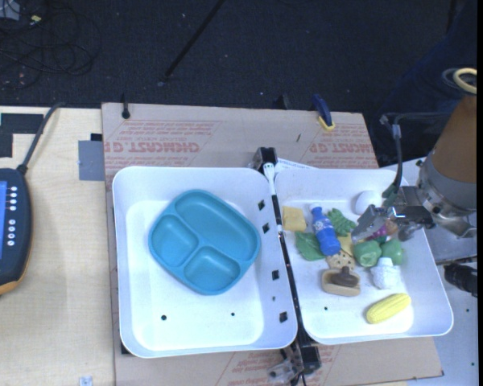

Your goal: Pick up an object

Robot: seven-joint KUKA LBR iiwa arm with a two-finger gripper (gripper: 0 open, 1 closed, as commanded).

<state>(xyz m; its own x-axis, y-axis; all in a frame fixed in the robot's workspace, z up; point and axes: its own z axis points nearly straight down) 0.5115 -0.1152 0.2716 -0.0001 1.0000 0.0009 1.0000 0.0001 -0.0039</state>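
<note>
The right bin (431, 316) holds several small objects. Among them are a yellow block (294, 219), a blue bottle (324, 232), a green leafy piece (308, 246), a tan and brown piece (341, 281), a white piece (384, 276), a yellow corn cob (387, 307) and a white ball (364, 202). My gripper (376, 225) reaches in from the right and hangs low over two green pieces (369, 252) at the bin's right middle. A small purplish thing lies right under its tip. Whether anything is held is hidden.
A blue divided plate (204, 241) lies in the left bin (137, 328). A handheld pendant (0, 223) rests on the bench at far left. A blue clamp (324, 112) sits on the cardboard's back edge. Bare bin floor lies along the right bin's front left.
</note>
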